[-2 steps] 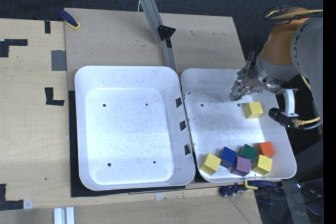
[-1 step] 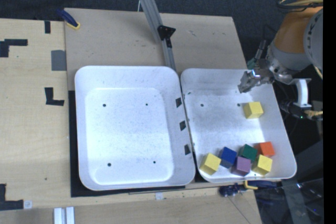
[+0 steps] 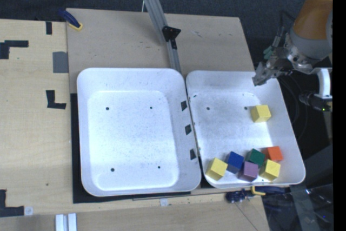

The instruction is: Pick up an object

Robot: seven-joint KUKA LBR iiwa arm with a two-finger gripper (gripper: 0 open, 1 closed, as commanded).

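The right bin (image 3: 227,121) holds several small cubes. A yellow cube (image 3: 260,113) lies alone near its right wall. Along the front edge sit a yellow cube (image 3: 217,169), a blue cube (image 3: 235,161), a purple cube (image 3: 250,170), a green cube (image 3: 255,158), an orange cube (image 3: 274,153) and another yellow cube (image 3: 271,170). My gripper (image 3: 260,76) hangs over the bin's back right corner, above and behind the lone yellow cube, with nothing seen in it.
The left bin (image 3: 130,132) stands beside the right one. A slanted metal bar (image 3: 154,2) crosses the bench behind the bins. A blue and yellow tool (image 3: 71,19) lies at the back left, and another (image 3: 240,196) at the bench's front edge.
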